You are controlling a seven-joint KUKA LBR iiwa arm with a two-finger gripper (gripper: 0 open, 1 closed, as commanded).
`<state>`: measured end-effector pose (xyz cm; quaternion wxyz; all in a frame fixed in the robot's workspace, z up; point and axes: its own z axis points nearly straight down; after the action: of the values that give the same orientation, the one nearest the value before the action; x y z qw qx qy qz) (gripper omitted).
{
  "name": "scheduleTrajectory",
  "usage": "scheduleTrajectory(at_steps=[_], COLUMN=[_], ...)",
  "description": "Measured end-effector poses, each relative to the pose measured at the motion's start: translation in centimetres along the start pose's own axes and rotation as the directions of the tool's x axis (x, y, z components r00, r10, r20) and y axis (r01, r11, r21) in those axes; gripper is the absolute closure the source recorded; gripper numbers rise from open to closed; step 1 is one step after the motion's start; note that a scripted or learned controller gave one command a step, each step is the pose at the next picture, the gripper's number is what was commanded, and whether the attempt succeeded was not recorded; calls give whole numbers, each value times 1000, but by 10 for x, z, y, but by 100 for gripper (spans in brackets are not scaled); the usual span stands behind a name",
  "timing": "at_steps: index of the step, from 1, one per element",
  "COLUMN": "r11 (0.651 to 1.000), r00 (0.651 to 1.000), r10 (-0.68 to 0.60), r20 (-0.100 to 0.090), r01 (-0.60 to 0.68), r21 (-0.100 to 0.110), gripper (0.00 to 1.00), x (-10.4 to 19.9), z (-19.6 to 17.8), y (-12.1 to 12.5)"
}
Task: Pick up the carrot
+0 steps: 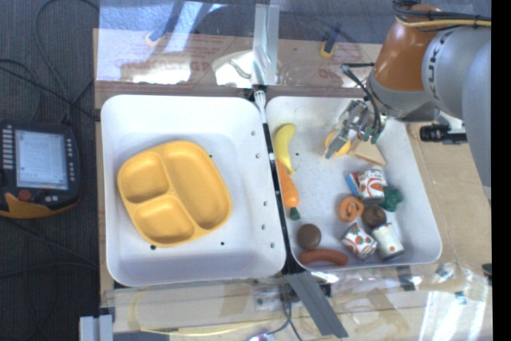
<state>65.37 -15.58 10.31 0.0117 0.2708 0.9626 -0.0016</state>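
Two shallow white plastic bins sit side by side in your overhead camera view, the left bin (120,251) carrying a yellow three-compartment plastic plate (173,192) and the right bin (423,243) carrying the toy food. Your target, the slim orange toy carrot with a green stub end (288,192), lies against the right bin's left wall, just below the yellow toy banana (283,146) and nearly touching its lower tip. From the centre of that bin it sits at about 9 o'clock.

The carrot's long axis runs close to the 12-to-6 line, tipped slightly so the green end points toward 5 o'clock and the orange end toward 11. Below it rests a brown round toy (309,235), and at the bin's 6 o'clock edge a red toy sausage (323,257).

The two-finger gripper (348,136) hangs over the bin's upper right, at roughly 1 o'clock, well apart from the carrot. You cannot tell how the jaws stand; something yellow shows at their tips, too small to read.

You are likely at the approach step, nothing grasped yet. Next you need to travel toward 8 o'clock, turn the wrist so the jaws close across the carrot's width, and descend clear of the wall and banana.
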Motion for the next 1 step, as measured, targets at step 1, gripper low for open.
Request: scheduleTrajectory(at_steps=[1], r11=[972], r00=[972], r10=[236], r20=[-19], r01=[-236], r21=[7], gripper=[100], x=[39], z=[-40], y=[45])
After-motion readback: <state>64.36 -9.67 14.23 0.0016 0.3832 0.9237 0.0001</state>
